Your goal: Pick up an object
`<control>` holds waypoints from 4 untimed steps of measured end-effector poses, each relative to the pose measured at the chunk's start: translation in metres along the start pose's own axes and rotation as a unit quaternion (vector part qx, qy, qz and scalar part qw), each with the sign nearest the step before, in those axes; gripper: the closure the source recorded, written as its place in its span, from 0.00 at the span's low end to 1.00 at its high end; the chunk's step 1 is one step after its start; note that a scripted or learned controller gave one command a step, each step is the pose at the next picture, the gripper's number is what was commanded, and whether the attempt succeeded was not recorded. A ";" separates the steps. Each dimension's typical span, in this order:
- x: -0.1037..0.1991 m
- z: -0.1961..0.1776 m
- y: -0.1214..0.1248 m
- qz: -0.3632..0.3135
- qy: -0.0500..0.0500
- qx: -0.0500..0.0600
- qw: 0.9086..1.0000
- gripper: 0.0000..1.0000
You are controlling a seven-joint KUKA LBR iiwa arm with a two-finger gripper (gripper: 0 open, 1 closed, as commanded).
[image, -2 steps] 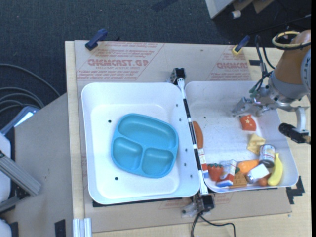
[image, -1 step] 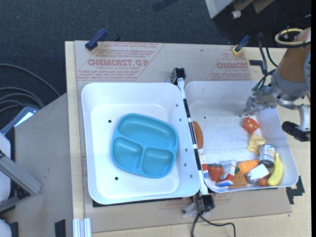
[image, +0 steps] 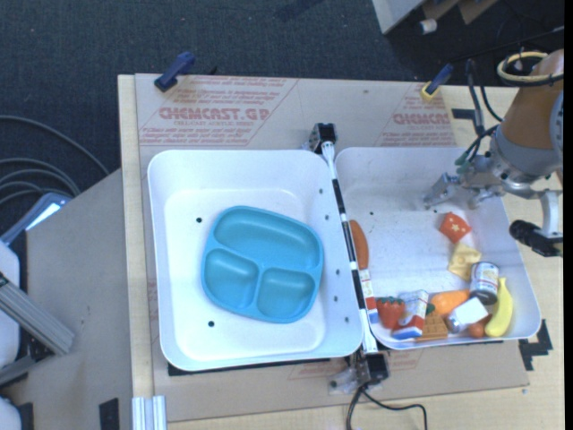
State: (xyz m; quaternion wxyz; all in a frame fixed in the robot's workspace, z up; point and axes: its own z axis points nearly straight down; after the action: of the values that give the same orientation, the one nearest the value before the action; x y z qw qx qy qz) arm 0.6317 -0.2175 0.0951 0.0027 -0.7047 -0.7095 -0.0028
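We see two bins side by side on the counter [image: 269, 106]: left bin [image: 170, 240] holds a divided plate [image: 262, 264]; right bin [image: 394, 186] has a banana [image: 501, 307], can [image: 484, 281] and other items piled along its near edge.

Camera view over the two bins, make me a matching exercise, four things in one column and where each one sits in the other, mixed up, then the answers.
Things:
1. blue divided plate
2. banana
3. hot dog
4. gripper

Places:
A. near front right corner of the right bin
B. over the back of the right bin
C. middle of the left bin
D. against the right bin's left wall, beside the divider

Pairs: 1-C, 2-A, 3-D, 4-B
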 end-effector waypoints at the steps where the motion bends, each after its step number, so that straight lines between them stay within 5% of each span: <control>1: 0.004 0.011 0.035 0.002 0.003 0.006 1.000 0.00; 2: 0.004 0.010 -0.010 0.002 -0.001 0.001 1.000 0.00; 3: 0.011 0.010 0.035 0.003 -0.002 0.002 1.000 0.00; 4: 0.005 0.010 0.036 0.001 0.003 0.003 1.000 0.00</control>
State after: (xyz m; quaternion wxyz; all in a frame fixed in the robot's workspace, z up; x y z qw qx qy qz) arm 0.6675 -0.2117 0.0853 0.0071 -0.7056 -0.7086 -0.0027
